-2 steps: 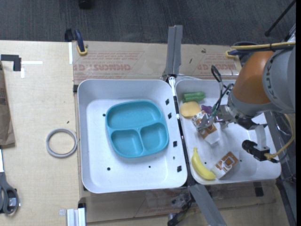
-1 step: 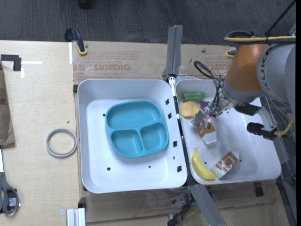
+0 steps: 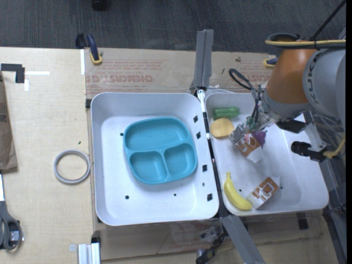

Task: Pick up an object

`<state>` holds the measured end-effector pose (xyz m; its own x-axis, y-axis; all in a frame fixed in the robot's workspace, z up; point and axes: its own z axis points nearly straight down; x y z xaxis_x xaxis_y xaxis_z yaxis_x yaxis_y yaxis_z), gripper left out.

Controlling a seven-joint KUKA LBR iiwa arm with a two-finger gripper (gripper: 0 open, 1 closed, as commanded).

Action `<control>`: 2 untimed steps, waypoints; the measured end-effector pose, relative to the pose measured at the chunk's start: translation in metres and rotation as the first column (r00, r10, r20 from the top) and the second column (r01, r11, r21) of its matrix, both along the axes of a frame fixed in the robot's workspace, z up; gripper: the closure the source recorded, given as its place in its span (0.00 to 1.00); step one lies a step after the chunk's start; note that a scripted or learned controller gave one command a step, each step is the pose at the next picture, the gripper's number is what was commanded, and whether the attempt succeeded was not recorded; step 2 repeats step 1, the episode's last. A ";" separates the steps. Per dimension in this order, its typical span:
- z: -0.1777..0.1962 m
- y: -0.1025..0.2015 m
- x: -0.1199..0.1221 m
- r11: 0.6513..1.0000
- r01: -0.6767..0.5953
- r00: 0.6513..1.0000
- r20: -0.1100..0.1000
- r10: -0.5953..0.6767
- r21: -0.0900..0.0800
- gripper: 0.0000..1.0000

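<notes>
The pincer point(image 3: 248, 132) is low in the right bin point(image 3: 291, 197), directly over a small orange-and-white carton point(image 3: 250, 145), which appears to touch its tip. Whether the pincer is clenched or released, I cannot tell. Just left of it lie a yellow round piece point(image 3: 221, 127) and a green one point(image 3: 226, 113); a banana point(image 3: 235, 194) and a second carton point(image 3: 264, 191) lie well below.

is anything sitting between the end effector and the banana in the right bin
Yes, partly. The end effector sits over a small orange-and-white carton near the top of the right bin. The banana lies at the bin's lower left, with bare floor beyond the carton. A second carton lies beside the banana.
</notes>
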<state>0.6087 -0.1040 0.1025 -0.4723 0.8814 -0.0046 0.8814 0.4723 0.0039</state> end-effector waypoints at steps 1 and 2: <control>0.089 0.079 0.039 0.998 0.060 0.998 -0.005 -0.060 0.001 1.00; 0.089 0.079 0.039 0.998 0.060 0.998 -0.005 -0.060 0.001 1.00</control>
